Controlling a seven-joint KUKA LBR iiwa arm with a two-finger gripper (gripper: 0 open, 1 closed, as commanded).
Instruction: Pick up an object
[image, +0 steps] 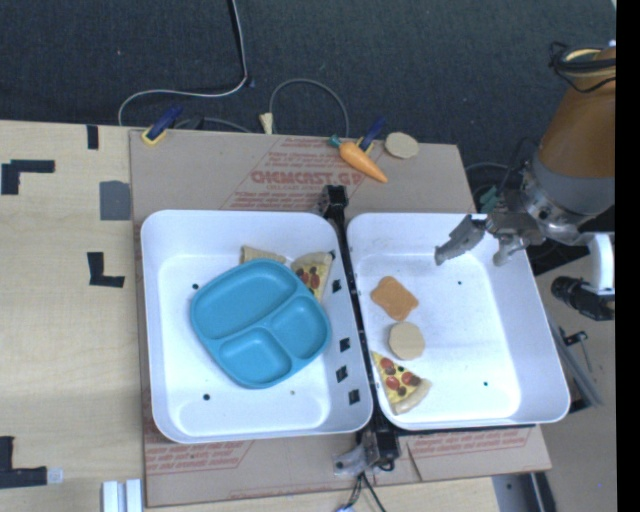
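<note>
Gripper (482, 240) over the far right part of the right bin (520, 330), fingers spread apart, nothing between them. Arm comes in from the right, orange band above the wrist.

Right bin, left side: orange toast-like piece (394, 297), a round tan disc (406, 341) just nearer than it, then a pizza slice (401, 381) at the near left corner. All three well apart from the gripper.

Left bin (165, 300): blue divided plate (260, 322) in the middle, a second pizza slice (314, 270) tucked at its far right edge, a tan piece (257, 256) peeking out behind the plate.

Beyond the bins on the cardboard: toy carrot (361, 161), small tan disc (402, 146) right of it.
</note>
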